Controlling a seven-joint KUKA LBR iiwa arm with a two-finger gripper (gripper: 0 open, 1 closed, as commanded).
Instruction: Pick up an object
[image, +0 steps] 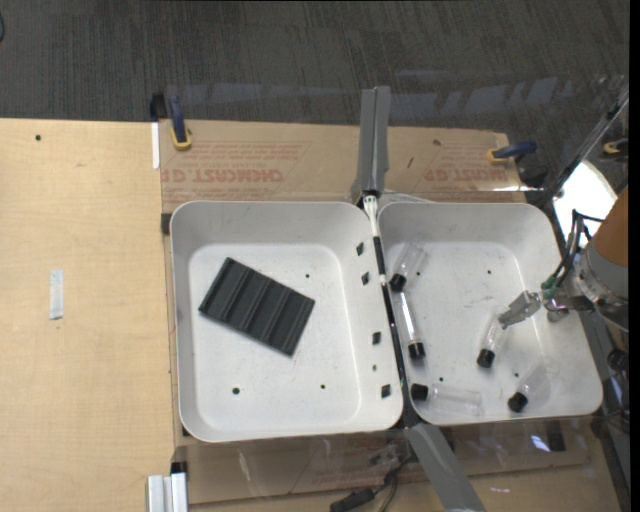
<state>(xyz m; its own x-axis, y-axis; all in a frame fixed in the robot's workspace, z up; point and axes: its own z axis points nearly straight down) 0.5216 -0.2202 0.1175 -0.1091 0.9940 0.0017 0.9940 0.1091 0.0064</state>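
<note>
Our gripper (512, 312) hangs low over the right side of the right bin (452, 212), reaching in from the right edge, with its metal tip pointing down and left. We cannot tell from this angle whether it is released or clenched, and we see nothing held in it.

Several clear tubes with black caps lie scattered in that bin. One tube (489, 343) lies just below the tip, its cap toward the front; another (527, 388) sits near the front right corner, a third (447, 398) lies along the front wall, a long one (406, 325) rests against the divider side, and one more (405, 268) lies farther back. The left bin (190, 330) holds a flat dark ribbed plate (257, 305), well away from us.

We judge this to be the approach step, with nothing lifted yet. The closest candidate looks like the tube under the tip. Next we would need to centre over its body, straddle it across its narrow width, come down and close; being round and smooth, it may roll or slip.
</note>
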